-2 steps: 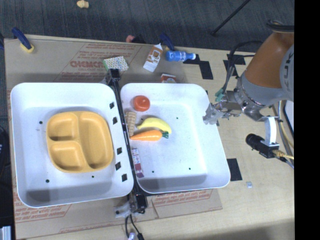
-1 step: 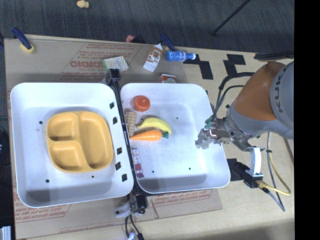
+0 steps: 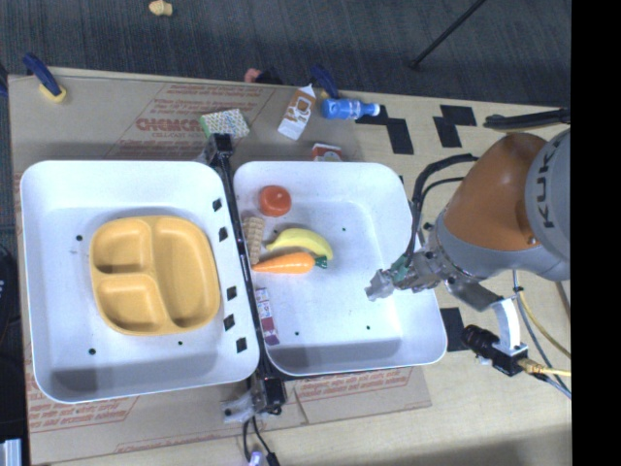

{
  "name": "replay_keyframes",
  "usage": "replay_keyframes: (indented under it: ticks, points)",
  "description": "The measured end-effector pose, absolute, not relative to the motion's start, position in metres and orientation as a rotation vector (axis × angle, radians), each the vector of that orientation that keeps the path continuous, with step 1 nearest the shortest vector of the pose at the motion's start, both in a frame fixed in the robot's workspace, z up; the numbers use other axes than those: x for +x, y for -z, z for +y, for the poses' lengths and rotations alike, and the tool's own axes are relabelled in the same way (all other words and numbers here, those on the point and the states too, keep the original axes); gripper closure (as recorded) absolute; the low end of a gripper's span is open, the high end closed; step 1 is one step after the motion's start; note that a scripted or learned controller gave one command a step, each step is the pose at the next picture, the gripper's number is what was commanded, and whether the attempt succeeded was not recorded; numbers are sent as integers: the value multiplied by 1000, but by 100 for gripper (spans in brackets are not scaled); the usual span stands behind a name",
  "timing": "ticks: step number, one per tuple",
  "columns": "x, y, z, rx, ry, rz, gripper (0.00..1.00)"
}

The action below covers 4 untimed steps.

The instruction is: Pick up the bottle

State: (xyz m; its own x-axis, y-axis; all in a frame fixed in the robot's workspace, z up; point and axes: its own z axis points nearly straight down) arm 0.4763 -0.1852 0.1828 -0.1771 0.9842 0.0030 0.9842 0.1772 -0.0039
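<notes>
Bottle point(image 3: 347, 109) lies outside bins, far from claw point(image 3: 380, 286).

Bright food colours against white bins

Yellow divided plate point(image 3: 153, 273), yellow banana point(image 3: 301, 242), orange carrot point(image 3: 284, 264), blue bottle point(image 3: 347, 110), grey-and-orange arm point(image 3: 505, 212).

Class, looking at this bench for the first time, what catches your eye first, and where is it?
The yellow tray sits in the left bin. A banana, carrot and orange ball cluster in the right bin. The arm's orange band glows at right, the end effector over the right bin.
</notes>
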Motion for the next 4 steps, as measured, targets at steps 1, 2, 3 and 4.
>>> replay_keyframes:
  ticks: [1, 2, 3, 4]
  points:
    - [477, -219, -170, -2408, -2, -2015, 100]
    - [476, -213, -156, -2303, -2, -2130, 100]
    - [476, -202, -168, -2142, -3, -2288, 100]
    - [477, -226, -148, -2377, -3, -2052, 100]
